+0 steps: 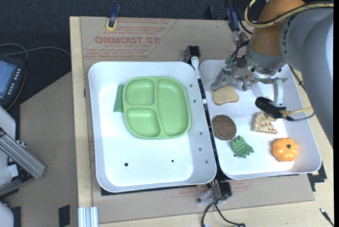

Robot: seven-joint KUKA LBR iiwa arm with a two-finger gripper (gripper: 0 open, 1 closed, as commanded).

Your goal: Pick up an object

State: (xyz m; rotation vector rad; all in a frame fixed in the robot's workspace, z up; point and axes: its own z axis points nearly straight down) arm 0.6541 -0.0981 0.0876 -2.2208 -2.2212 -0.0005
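Observation:
In the right bin (pixel 304 165) lie a tan toast-shaped piece (pixel 225 95), a brown round cookie (pixel 224 127), a pizza slice (pixel 263 123), a green leafy piece (pixel 242 146) and an orange pumpkin (pixel 285 149). My gripper (pixel 233 83) hangs over the bin's far left corner, right above the toast piece. Its fingers are spread apart, one finger (pixel 220 81) at the toast's far left edge. Nothing sits between them.
The left bin (pixel 106 146) holds a green divided plate (pixel 157 107). A raised rim with a black strip (pixel 203 98) separates the two bins. The grey arm (pixel 312 45) covers the right bin's far right corner.

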